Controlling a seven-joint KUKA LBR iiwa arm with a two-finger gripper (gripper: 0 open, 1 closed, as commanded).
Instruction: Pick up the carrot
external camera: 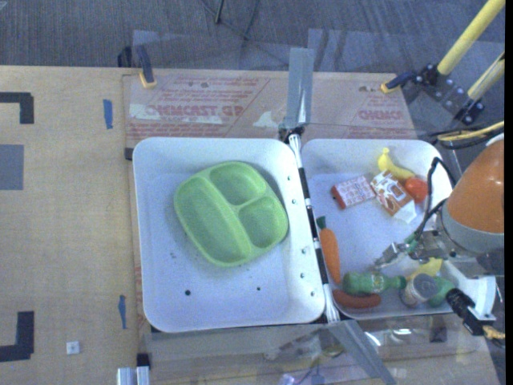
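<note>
Arm (481,195): enters from the right edge, grey with its orange band uppermost, bent down over the right bin's right half. The wrist hangs above the bin's lower right part.

Gripper (398,253): metal jaws point left and slightly down, low over the bin floor, just right of the carrot and just above the green bottle. Whether the jaws are apart or together cannot be told; nothing is seen between them.

Left bin (160,295): white, shallow. Holds one green plate (232,212) with three compartments, lying flat near the bin's middle.

Right bin (341,160): white, shallow, touching the left bin along a shared edge. Contents:
- carrot (329,250), orange with a green top, lying lengthwise just beside the left wall, apart from the gripper;
- green bottle (370,281), on its side below the carrot;
- red sausage (357,299), along the bottom wall, just under the bottle;
- small red-and-white box (353,192), upper middle;
- second carton (390,194), orange and white, just right of it;
- banana (393,164), near the top wall;
- red tomato-like item (415,188), beside the carton;
- a jar-like item (414,290), lower right, partly under the wrist.

Table (64,215): light wood, carrying both bins.
</note>
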